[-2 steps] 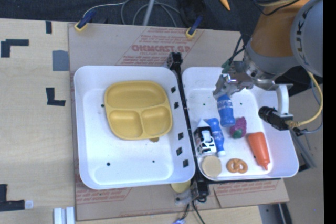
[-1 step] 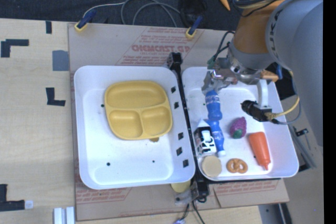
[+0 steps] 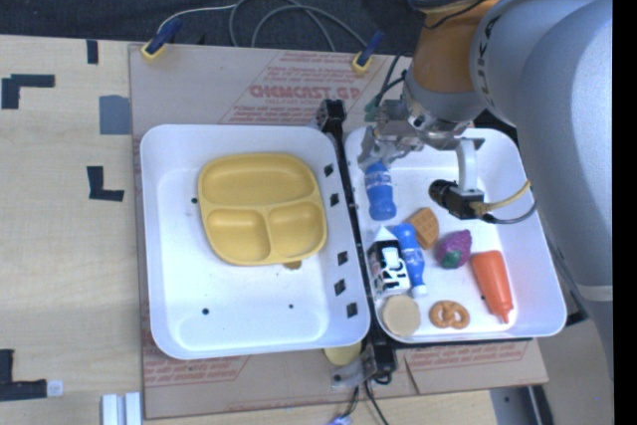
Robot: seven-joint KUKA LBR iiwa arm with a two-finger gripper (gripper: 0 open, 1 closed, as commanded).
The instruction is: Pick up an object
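The gripper (image 3: 381,150) is positioned over the right bin (image 3: 532,214), directly at 12 o'clock of a blue bottle (image 3: 379,194) lying near the divider. Jaw state cannot be told. Nothing is seen lifted; grasp and lift are judged outstanding.

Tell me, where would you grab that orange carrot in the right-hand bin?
Probably across the middle of the carrot, coming straight down from above. It lies flat and long on the bin floor, with open floor on its right. The purple toy crowds its upper left, so a lower grip looks safer.
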